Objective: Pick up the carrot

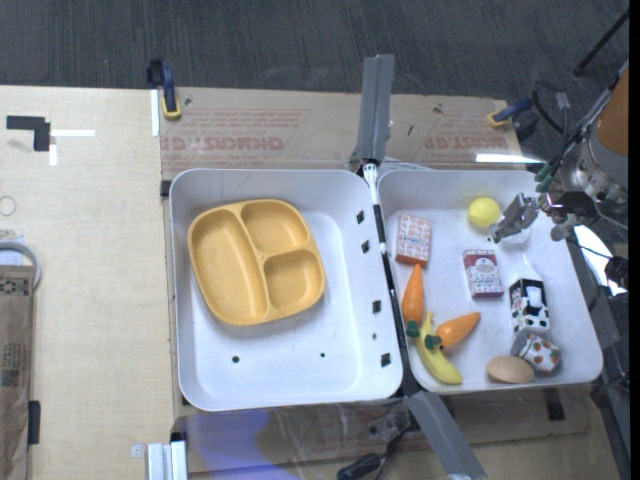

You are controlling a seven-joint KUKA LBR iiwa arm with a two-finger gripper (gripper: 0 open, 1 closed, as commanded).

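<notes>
Camera view: carrot (412,293) in right bin (585,298), just below red card box (414,239), touching banana (437,356); orange pepper-like toy (458,329) beside. Pincer (512,223) spread, holding nothing, near yellow ball (484,211), well apart from carrot.

You have two white bins: the left bin (190,368) and the right bin (580,308). The left one holds one yellow divided plate (256,260). The right one holds two carrots, one upright (413,292) and one slanted (458,328), one banana (437,355), one yellow ball (484,211), two small printed boxes (414,239) (483,273), one black-and-white toy (528,305) and one tan oval piece (511,370).
</notes>
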